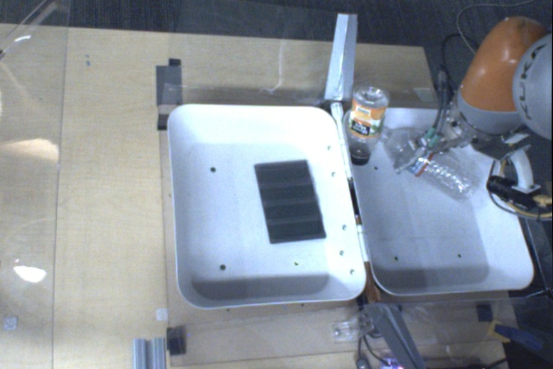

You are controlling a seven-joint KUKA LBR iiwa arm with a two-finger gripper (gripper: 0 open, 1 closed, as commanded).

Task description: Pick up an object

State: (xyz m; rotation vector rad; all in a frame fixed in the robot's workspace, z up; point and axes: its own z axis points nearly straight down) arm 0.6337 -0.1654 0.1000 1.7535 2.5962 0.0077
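We locate the clear plastic bottle (436, 167) lying on its side in the right bin (449, 259), near its far edge. Its long axis runs from upper left to lower right. It looks transparent and crinkled, with a small red mark. The end effector (430, 143) sits directly over the bottle's upper-left end; we cannot tell its opening state. A labelled jar (366, 120) stands upright beside the left bin (203, 212), which contains a black ribbed block (289, 200).

A pale wood-grain finish is shown by the bench (104, 212). Both bins (199, 186) are moulded in smooth, matt white plastic. A ribbed, matt black pad (289, 200) is seen at the left bin's centre. At the right bin's twelve o'clock, crinkled clear plastic (436, 168) and a glossy, labelled bottle (366, 118) are seen.
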